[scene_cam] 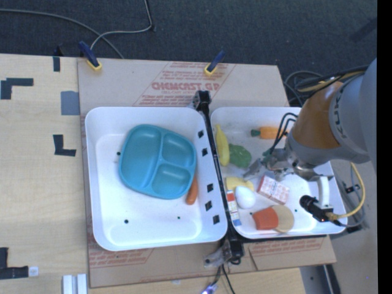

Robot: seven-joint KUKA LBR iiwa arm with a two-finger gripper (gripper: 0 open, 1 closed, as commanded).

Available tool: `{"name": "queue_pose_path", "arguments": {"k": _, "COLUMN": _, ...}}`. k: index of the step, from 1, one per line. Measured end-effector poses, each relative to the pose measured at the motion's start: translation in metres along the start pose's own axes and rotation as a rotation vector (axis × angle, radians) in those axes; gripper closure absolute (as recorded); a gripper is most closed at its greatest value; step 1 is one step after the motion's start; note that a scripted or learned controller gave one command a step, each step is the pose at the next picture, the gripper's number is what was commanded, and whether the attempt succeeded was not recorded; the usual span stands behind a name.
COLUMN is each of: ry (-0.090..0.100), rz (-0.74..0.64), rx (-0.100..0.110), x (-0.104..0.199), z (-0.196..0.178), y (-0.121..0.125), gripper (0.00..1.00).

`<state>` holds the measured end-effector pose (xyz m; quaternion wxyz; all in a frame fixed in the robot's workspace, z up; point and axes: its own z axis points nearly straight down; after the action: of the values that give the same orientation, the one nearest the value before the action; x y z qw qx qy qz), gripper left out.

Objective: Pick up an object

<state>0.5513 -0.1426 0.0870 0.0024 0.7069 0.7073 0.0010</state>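
Observation:
My gripper [262, 166] hangs low over the middle of the right bin [306, 228], below the arm's orange band [316, 122]. It is just right of a green soft item [240, 156] and above a red-and-white packet [274, 190]. A yellow banana [221, 144] lies along the bin's left wall. Below the gripper sit a yellow piece [234, 182], a white egg [245, 196], a red-orange block [265, 219] and a tan disc [284, 218]. A small carrot [267, 132] lies at the bin's far side. I see nothing held in the gripper.
The left bin [101, 182] holds a blue divided plate [158, 161] and a small orange sausage-shaped piece [192, 193] beside it. A black divider [211, 164] runs between the bins. Cables [343, 210] loop at the right bin's right edge.

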Motion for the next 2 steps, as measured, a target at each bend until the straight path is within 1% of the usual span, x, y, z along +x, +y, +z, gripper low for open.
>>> {"name": "queue_pose_path", "arguments": {"k": 1, "ry": 0.006, "rz": 0.004, "rx": 0.021, "x": 0.019, "z": 0.002, "y": 0.115, "gripper": 0.0}}
{"name": "queue_pose_path", "arguments": {"k": 2, "ry": 0.004, "rz": 0.001, "rx": 0.012, "x": -0.012, "z": 0.002, "y": 0.116, "gripper": 0.0}}
